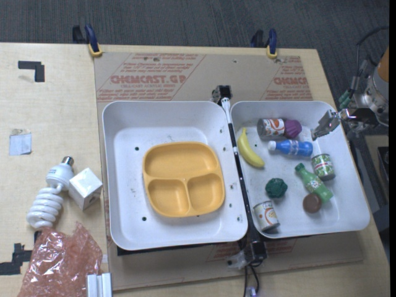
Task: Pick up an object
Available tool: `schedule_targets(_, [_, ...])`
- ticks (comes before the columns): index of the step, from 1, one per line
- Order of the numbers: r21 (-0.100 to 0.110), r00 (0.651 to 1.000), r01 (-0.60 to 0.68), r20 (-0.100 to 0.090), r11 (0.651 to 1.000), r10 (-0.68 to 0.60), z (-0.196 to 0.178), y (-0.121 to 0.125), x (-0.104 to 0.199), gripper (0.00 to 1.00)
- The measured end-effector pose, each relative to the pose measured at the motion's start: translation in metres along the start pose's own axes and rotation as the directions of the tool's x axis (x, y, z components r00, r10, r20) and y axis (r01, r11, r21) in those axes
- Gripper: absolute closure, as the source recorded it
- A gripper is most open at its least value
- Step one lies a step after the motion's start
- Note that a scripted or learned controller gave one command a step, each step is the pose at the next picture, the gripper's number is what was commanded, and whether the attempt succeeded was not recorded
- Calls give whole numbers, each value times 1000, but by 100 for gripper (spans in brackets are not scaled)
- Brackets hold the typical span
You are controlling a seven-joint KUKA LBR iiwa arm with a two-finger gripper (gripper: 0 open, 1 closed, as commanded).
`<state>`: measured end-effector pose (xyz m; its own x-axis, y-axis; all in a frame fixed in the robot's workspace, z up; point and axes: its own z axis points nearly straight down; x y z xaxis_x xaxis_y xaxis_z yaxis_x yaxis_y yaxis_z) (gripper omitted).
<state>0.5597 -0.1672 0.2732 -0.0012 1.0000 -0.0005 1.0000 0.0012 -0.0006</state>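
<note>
Hovering at three o'clock over the right bin [352, 184], the claw [326, 124] carries nothing; its spread I cannot tell. Nearest, at its nine o'clock, lies the blue bottle [294, 147] — round, likely to roll away if nudged.

R bin [356, 210] crowded: banana [250, 150], blue bottle [293, 147], green bottle [313, 182], cans [266, 216] close together, narrow gaps btwn. Open floor near its top-left corner. L bin [117, 166]: yellow tray [183, 179] fills centre, margins free.
</note>
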Motion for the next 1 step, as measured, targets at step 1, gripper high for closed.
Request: schedule_targets(1, [0,1000,-1,0,1000,1,166,9,49,0])
